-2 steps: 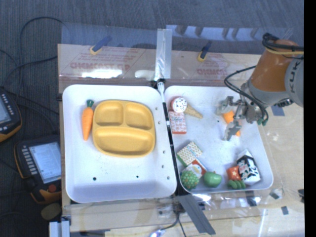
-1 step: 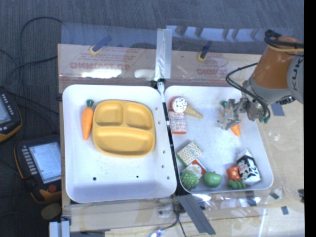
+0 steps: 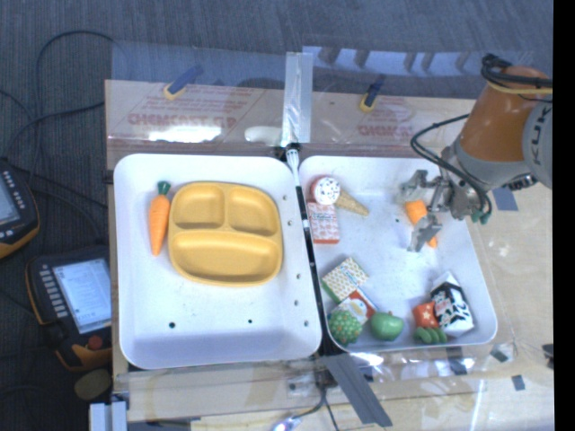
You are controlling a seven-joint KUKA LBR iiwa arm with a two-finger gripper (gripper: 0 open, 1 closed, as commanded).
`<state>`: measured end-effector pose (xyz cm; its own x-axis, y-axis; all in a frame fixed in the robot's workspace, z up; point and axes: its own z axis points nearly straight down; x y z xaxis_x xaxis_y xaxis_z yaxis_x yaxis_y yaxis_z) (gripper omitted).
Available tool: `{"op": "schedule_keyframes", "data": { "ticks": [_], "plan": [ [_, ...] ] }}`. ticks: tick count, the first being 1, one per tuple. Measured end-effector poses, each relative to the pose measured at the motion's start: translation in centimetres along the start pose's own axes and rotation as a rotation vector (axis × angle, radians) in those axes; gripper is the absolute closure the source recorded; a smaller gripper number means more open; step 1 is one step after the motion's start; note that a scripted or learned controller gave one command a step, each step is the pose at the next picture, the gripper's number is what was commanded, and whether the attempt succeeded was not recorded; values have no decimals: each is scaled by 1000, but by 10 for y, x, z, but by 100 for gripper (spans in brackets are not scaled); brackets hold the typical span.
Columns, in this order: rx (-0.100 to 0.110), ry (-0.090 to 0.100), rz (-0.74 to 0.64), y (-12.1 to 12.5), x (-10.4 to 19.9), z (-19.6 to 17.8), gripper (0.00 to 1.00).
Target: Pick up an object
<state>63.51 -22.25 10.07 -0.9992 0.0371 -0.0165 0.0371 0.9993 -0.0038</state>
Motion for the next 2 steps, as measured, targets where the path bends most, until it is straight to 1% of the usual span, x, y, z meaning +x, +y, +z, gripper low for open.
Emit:
{"op": "schedule_keyframes", "data": {
  "ticks": [1, 2],
  "plan": [
    [-3, 7, 25, 15, -2, 12, 0],
    [0, 0, 25, 15, -4, 0, 100]
  ]
}}
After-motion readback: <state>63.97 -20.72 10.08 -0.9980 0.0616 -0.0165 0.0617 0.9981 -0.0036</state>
